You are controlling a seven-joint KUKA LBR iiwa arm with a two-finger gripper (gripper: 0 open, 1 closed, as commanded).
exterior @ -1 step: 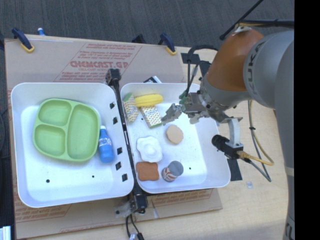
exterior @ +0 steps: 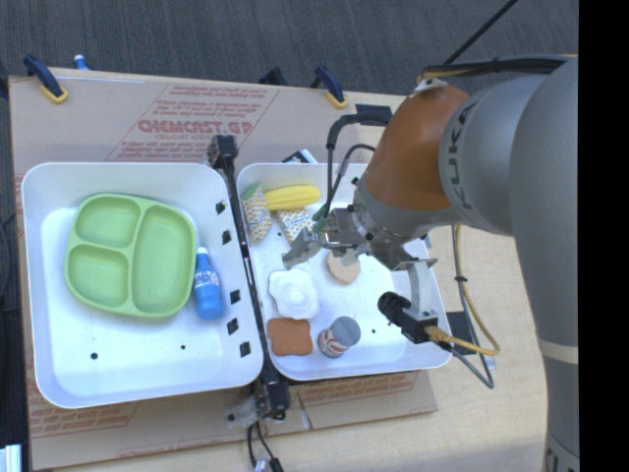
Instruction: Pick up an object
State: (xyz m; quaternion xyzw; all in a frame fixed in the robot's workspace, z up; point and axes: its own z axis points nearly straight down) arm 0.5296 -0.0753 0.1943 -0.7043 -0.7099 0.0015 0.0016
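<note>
Camera view looks down on a counter (exterior: 88,146) covered with brown cardboard that carries red print; the largest line reads something like "CHEMCAST GP", and the smaller lines around it are too fine to read. Blue clamps with yellow tips (exterior: 44,79) sit along the far edge of the cardboard.

Two white bins lie side by side. The left bin (exterior: 49,362) holds a green divided plate (exterior: 131,255) and, just beside the plate's right edge, a small blue bottle (exterior: 207,284) with a white cap and a label I cannot read.

The right bin (exterior: 393,360) holds a yellow corn cob (exterior: 291,198) near its far wall, a patterned packet (exterior: 257,219) next to it, a white lumpy object (exterior: 293,293) near the middle, a brown biscuit-like square (exterior: 290,336) at the near wall, and a small can (exterior: 338,337) lying just beside that square. A tan round piece (exterior: 343,268) lies under the wrist.

The grey arm (exterior: 511,146) reaches in from the right, its orange band (exterior: 418,155) bulging over the right bin and the wrist bent downward. The claw (exterior: 313,242) hangs low over the middle of that bin, close above the white lumpy object; whether its fingers are apart or together, I cannot tell. Black cables loop around the wrist.
</note>
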